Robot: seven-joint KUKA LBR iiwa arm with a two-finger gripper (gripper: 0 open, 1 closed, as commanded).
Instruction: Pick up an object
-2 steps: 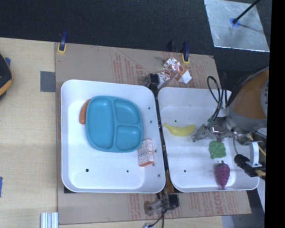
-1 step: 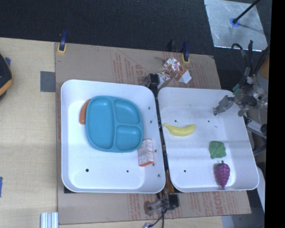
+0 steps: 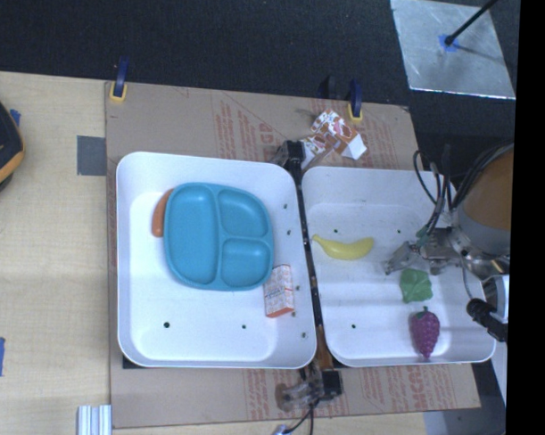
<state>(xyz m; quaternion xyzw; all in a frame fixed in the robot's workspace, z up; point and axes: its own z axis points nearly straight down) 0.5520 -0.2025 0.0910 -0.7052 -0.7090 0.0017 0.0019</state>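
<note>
The gripper [image 3: 405,261] hangs over the right bin [image 3: 357,349] near its right edge, its grey fingers seemingly spread apart with nothing between them (the metal parts blur together there, so that is a cautious reading). Just below the fingertips a green leafy piece [image 3: 416,285] lies on the bin floor, and a purple grape bunch [image 3: 424,332] sits near the bin's lower right corner. A yellow banana [image 3: 345,248] lies toward the bin's left edge. In the left bin [image 3: 205,348] a blue divided plate [image 3: 220,236] covers most of an orange item [image 3: 157,219], with a small packet [image 3: 280,291] by the right edge.
</note>
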